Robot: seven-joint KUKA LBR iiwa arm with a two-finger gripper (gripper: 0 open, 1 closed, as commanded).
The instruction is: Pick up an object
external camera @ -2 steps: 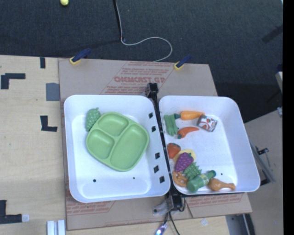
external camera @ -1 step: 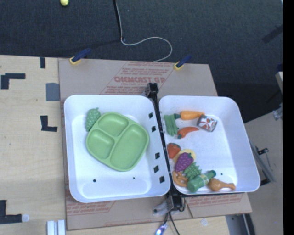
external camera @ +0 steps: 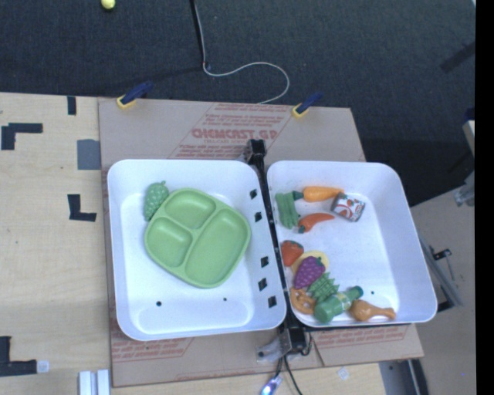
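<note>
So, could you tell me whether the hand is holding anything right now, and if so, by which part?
Nothing is seen held. The toy food lies loose in the right bin, and the green tray rests in the left bin.

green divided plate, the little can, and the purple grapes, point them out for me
green divided plate [external camera: 197, 237], camera view, on its middle, in the left bin
little can [external camera: 348, 207], camera view, on its red-and-white label
purple grapes [external camera: 307, 271], camera view, on the bunch's middle

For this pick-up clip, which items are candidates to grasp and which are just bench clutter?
Candidates: carrot, small can, purple grapes, green bottle, green grape bunch, green divided plate.

Clutter: cardboard sheet, white cable, two clamps, yellow ball.
</note>
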